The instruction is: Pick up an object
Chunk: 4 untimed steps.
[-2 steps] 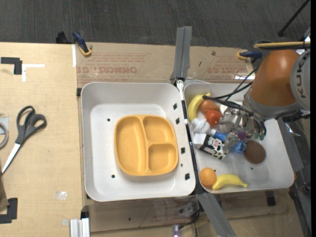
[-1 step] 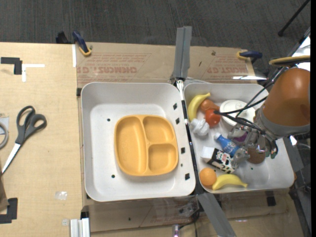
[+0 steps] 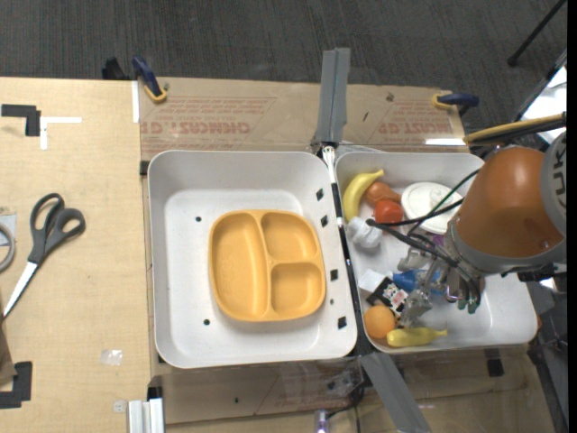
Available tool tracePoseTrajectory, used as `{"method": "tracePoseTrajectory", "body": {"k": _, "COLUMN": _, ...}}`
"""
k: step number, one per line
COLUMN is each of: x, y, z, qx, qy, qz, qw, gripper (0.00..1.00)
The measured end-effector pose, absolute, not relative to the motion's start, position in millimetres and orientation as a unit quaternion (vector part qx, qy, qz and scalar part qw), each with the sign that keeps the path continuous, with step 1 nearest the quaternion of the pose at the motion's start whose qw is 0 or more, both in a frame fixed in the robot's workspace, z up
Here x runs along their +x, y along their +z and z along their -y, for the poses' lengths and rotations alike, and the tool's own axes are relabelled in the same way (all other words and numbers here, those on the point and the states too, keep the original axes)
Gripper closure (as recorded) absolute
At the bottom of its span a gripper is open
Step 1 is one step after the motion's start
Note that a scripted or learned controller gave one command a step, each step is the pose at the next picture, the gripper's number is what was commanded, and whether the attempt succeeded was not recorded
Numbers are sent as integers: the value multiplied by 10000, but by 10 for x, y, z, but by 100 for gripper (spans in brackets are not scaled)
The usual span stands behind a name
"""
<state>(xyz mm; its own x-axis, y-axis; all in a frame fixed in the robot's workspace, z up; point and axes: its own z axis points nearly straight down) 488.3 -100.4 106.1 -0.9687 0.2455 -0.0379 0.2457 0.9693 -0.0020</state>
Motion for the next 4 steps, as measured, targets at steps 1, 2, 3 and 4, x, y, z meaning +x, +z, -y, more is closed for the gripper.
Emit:
{"method": "tracePoseTrajectory", "body": {"k": 1, "x": 4930, "y": 1054, "z": 1012, "qx": 930, "qy": -28, "qz": -9955, "qw": 164, "gripper": 0}}
{"method": "tracePoseTrajectory", "body": {"k": 2, "x": 4923, "y": 1051, "z": 1014, "qx": 1333, "qy": -36, "qz": -9910, "qw": 137, "gripper": 0}}
{"method": "tracePoseTrajectory", "body": {"k": 3, "x": 5031, "y": 1059, "z": 1927, "qx": 1066, "qy": -27, "qz": -9942, "qw": 143, "gripper": 0}}
{"method": "tracePoseTrajectory", "body": {"k": 4, "x": 5912, "y": 1044, "z": 1373, "qx": 1701, "qy": 4, "qz": -9854, "qw": 1, "gripper": 0}}
